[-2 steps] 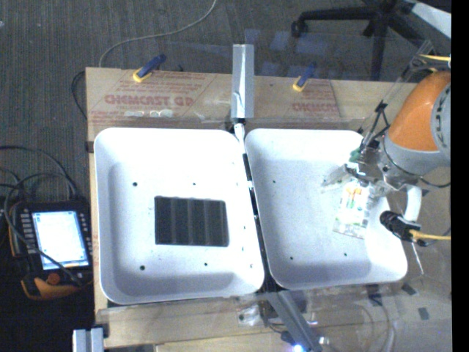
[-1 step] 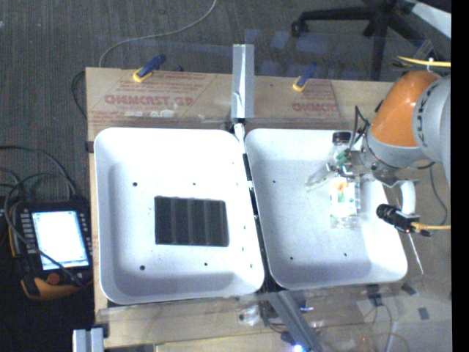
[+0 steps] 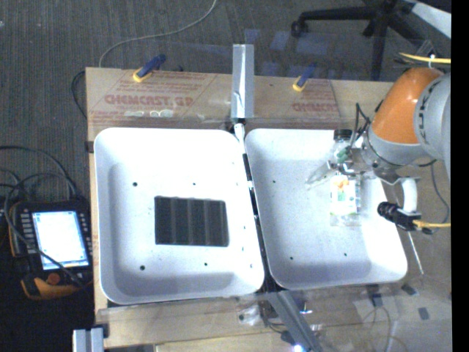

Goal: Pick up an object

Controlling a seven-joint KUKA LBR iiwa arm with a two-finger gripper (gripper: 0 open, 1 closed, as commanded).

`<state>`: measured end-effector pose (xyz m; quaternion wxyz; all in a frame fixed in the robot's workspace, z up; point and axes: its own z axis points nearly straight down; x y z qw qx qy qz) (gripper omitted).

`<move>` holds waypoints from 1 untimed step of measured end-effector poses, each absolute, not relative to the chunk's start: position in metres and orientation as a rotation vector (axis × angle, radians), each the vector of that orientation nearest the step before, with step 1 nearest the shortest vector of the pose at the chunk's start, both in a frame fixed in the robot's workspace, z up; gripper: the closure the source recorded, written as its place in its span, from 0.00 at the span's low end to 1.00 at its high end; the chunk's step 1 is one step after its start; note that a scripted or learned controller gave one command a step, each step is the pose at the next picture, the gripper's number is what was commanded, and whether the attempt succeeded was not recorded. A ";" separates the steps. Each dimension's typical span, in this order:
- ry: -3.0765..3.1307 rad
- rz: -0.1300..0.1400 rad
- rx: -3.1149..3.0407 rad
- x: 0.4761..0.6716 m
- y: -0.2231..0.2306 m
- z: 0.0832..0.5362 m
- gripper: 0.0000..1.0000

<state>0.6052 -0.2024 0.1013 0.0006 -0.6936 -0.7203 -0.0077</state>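
The end effector (image 3: 344, 169) is lowered into the right bin (image 3: 293, 240) over a small clear packet (image 3: 344, 196) at about three o'clock, presumably for a grasp, though whether it is spread or pinching cannot be told.

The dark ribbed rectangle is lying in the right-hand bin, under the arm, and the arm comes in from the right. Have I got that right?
Not quite. The camera view shows the dark ribbed rectangle lying in the left bin, away from the arm. The arm does come in from the right, over the right bin.
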 end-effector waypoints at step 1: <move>-2.224 0.002 -2.218 0.621 -0.150 0.176 1.00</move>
